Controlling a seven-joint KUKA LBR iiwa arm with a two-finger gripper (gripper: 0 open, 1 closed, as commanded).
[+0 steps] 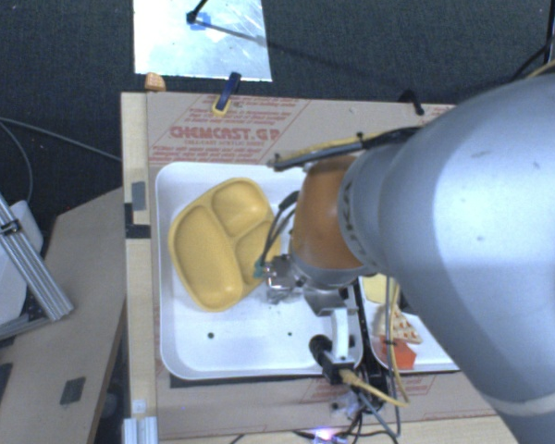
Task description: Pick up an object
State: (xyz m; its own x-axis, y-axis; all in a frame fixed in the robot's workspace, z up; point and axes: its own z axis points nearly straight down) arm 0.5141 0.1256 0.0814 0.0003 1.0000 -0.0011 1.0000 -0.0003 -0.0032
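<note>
Camera view from above: we count two white bins. We see one yellow divided tray [219, 243] lying in the left bin [231, 345]. In the right bin [435, 363] sits one small orange and cream item [398, 333]. The gripper [276, 283] hangs just beside the tray's right edge; we cannot tell its opening.

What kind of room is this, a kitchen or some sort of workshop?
Most likely a robotics lab or test bench, not a kitchen. A big grey robot arm reaches over a shallow white bin holding a yellow divided tray, with loose cables and an aluminium frame nearby.
</note>
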